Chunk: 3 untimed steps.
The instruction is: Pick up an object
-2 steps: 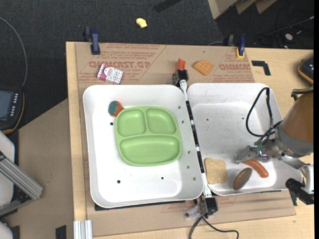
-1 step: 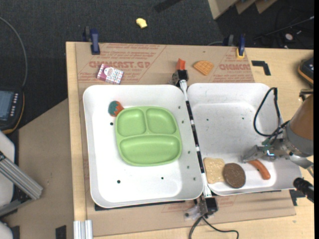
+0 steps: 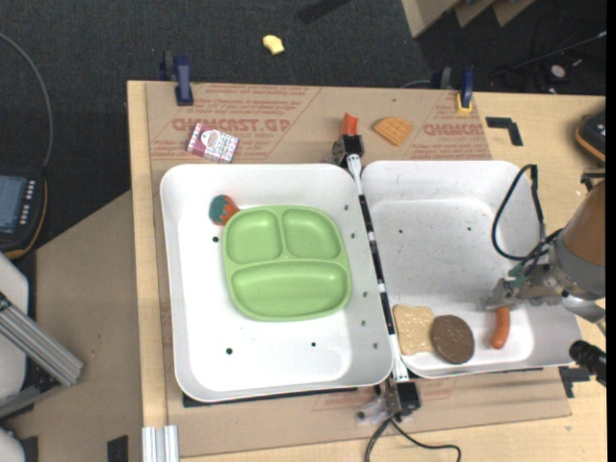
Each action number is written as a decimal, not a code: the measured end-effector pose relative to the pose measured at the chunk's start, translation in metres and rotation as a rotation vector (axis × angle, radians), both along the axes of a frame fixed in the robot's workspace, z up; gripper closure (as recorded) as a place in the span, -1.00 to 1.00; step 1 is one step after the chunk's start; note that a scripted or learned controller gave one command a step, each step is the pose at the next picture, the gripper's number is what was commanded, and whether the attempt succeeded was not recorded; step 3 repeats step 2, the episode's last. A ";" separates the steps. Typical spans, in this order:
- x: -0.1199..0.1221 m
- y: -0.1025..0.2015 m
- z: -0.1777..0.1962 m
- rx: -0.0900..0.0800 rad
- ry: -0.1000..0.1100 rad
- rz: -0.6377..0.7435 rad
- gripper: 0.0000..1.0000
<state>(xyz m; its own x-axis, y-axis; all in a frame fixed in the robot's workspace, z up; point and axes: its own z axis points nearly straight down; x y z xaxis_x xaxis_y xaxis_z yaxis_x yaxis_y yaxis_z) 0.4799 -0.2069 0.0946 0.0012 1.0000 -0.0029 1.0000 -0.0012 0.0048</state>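
1. The worktop [image 3: 154,258] carries two shallow white bins side by side: the left bin [image 3: 192,354] and the right bin [image 3: 433,200].
2. A green divided plate [image 3: 285,262] lies in the middle of the left bin. A small round red and teal object [image 3: 223,209] touches the plate's far left corner.
3. In the right bin, three things lie along the near edge: a pale cracker [image 3: 415,326] at the near left corner, a brown round cookie [image 3: 451,339] overlapping its right side, and a small orange sausage [image 3: 500,328] just beside the cookie, upright in the view.
4. The arm [image 3: 589,248] comes in over the right edge of the right bin. Its gripper [image 3: 515,292] hangs just above the far end of the sausage. I cannot tell if the jaws are apart or together.
5. On the far part of the worktop, behind the bins, lie a small pink packet [image 3: 212,141] and an orange waffle-like piece [image 3: 392,130].
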 end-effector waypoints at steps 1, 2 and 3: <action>0.000 0.073 -0.011 0.006 0.007 0.007 1.00; 0.026 0.174 0.096 0.004 -0.008 0.013 1.00; 0.026 0.174 0.096 0.004 -0.008 0.013 1.00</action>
